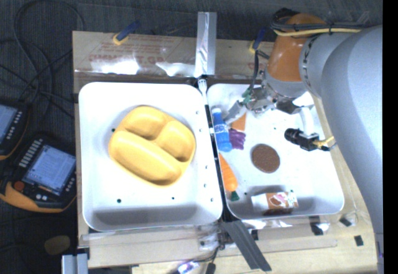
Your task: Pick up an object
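Observation:
My gripper point(239, 110) is low over the back left part of the right bin point(311, 195), reaching in from the right. Just below its tip lies a small orange piece point(240, 122), and whether the two touch is unclear. To the left of that, a blue bottle point(219, 132) lies along the bin's left wall with a purple item point(237, 138) beside it. A brown disc point(265, 157) rests in the middle of the bin. An orange carrot point(227, 174) lies by the left wall, nearer the front. A small carton point(278, 200) sits at the front.
The left bin point(102, 204) holds a large yellow bread-shaped object point(151, 144). The grey arm point(354, 86) covers the right bin's right side. A divider wall point(211, 161) separates the bins.

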Robot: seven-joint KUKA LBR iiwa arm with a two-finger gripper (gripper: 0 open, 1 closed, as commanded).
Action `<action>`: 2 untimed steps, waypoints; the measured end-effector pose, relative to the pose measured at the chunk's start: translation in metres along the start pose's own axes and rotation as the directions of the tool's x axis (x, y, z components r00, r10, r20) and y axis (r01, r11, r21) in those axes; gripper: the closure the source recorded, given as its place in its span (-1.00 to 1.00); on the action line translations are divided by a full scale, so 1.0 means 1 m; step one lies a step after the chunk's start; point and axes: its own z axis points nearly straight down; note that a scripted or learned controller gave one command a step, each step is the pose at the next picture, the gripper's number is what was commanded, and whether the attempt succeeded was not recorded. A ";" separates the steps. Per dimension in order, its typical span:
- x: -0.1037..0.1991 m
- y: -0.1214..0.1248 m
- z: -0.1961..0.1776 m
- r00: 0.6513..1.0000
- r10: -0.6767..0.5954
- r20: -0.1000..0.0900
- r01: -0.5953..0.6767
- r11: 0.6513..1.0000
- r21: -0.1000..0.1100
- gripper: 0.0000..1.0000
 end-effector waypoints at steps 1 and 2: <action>0.001 0.001 -0.010 1.000 -0.001 -0.002 0.001 1.000 -0.002 1.00; 0.087 0.010 -0.095 0.994 -0.104 -0.013 0.104 0.995 0.005 1.00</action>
